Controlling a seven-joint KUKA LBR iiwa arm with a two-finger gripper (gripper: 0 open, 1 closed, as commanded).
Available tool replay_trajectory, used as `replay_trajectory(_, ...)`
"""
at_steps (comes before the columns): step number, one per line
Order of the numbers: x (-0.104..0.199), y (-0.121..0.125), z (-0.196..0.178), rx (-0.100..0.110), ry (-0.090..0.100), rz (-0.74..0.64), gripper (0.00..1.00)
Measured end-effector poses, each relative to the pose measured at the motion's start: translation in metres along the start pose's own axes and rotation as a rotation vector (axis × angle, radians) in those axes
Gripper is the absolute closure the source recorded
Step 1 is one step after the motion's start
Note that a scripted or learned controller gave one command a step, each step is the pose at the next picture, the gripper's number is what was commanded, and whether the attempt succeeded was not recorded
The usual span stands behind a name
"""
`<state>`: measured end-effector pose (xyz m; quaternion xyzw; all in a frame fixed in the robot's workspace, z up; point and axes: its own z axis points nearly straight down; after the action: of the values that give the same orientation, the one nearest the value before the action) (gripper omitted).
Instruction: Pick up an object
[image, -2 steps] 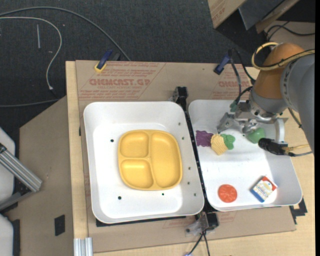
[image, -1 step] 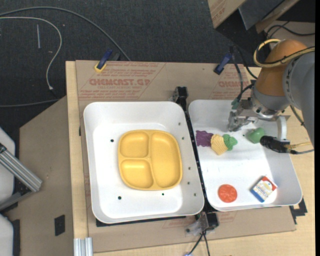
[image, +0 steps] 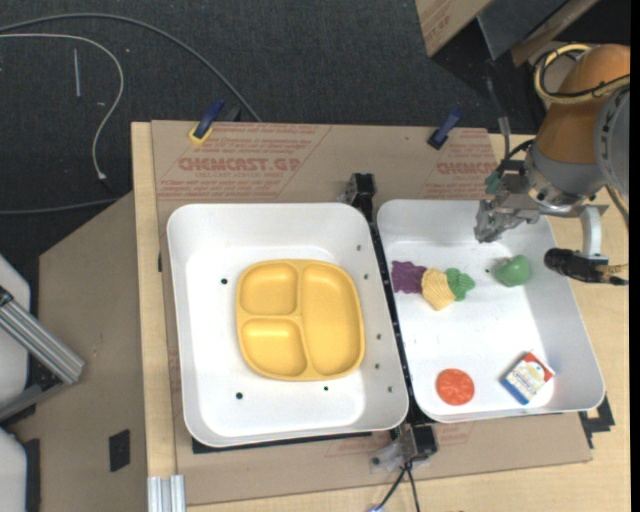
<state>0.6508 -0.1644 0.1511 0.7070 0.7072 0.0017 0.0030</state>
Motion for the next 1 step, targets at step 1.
replay_trajectory(1, -0.0097, 0.0040, -0.0559, 0.000, 0.000, 0.000, 1.00)
